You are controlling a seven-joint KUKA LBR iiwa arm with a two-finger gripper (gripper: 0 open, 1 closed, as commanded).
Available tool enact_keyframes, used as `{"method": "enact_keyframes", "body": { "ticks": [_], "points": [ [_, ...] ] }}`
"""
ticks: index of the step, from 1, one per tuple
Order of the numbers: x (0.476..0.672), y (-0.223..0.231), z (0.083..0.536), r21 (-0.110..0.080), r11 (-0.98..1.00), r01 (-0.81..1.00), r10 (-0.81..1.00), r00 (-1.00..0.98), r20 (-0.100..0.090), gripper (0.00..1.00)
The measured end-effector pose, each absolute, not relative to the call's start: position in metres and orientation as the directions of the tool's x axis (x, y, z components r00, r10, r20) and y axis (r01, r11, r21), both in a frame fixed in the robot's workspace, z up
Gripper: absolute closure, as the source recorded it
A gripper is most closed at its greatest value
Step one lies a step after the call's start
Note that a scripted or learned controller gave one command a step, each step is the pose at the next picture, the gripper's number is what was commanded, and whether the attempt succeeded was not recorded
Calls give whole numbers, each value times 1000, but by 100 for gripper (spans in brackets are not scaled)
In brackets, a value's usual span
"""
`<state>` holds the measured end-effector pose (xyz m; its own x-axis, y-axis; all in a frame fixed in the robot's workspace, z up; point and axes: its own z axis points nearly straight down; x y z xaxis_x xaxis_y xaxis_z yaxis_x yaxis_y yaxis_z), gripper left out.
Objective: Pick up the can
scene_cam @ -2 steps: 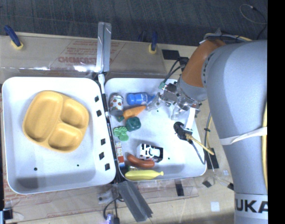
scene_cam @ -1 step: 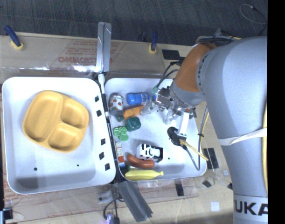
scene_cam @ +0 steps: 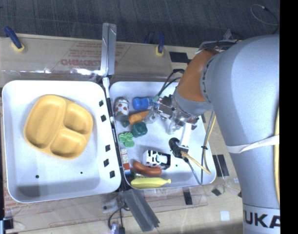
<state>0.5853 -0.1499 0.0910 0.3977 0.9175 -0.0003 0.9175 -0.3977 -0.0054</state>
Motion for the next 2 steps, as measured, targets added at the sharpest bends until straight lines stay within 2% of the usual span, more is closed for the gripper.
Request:
{"method": "enact_keyframes", "body": {
  "ticks": [1,2],
  "points": [
    [608,-173,92,-3,-410,912,912,410,0,0],
    [593,-138,92,-5,-398,918,918,398,0,0]
  ]
}}
